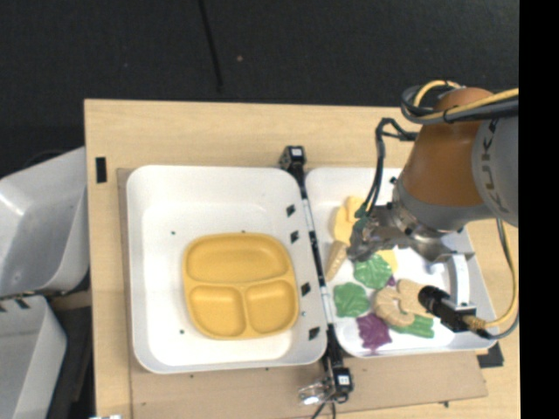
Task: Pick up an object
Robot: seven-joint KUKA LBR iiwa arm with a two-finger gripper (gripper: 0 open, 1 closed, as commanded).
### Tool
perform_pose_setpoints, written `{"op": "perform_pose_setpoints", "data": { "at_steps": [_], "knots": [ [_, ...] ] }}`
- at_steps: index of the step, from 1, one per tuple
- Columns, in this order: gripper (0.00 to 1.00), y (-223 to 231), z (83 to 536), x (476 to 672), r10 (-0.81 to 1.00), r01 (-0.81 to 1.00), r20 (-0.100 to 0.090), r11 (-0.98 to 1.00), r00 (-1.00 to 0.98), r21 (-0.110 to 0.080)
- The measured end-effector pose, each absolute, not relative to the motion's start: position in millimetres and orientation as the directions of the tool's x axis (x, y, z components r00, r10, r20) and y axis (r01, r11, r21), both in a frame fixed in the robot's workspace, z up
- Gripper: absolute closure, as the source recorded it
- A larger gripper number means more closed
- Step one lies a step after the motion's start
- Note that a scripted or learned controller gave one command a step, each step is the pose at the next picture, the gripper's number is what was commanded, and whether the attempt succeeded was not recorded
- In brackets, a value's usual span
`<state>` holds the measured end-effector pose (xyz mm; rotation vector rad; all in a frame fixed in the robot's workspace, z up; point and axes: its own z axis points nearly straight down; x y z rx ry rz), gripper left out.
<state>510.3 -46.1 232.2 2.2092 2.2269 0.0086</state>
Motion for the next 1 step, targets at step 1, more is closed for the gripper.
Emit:
{"op": "perform_pose_setpoints", "data": {
  "at_steps": [1],
  "knots": [
    [1.00, 23.0, 428.4, 490.5, 1.000, 1.000, 0.003, 0.010, -0.010, 0.018]
  ]
}}
